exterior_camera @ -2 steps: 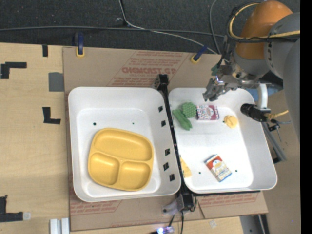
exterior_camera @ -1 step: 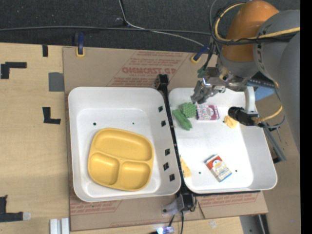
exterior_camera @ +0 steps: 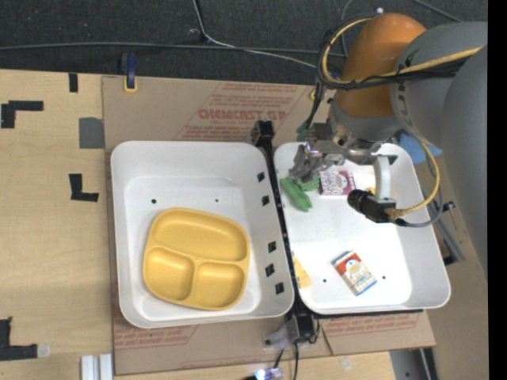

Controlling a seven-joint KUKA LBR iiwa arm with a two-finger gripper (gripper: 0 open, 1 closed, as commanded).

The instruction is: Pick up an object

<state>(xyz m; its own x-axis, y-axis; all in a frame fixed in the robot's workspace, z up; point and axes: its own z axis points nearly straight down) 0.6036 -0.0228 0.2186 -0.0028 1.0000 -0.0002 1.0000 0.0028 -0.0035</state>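
Note:
My gripper [exterior_camera: 305, 165] hangs over the back left part of the right bin [exterior_camera: 412, 291], below the orange band of the arm. A green object [exterior_camera: 299, 194] lies just under and in front of it, close to the bin's left wall. Right beside the gripper lies a small pink and white packet [exterior_camera: 336, 183]. A small red and white box [exterior_camera: 353, 272] rests near the front of the same bin. A thin yellow piece [exterior_camera: 300, 271] lies along the bin's left edge. The arm's bulk hides the fingertips.
The left bin [exterior_camera: 131, 172] holds a yellow divided plate [exterior_camera: 196, 258]. Black clips [exterior_camera: 270, 204] run along the seam between the bins. A black connector with a yellow cable [exterior_camera: 380, 207] hangs from the wrist over the right bin.

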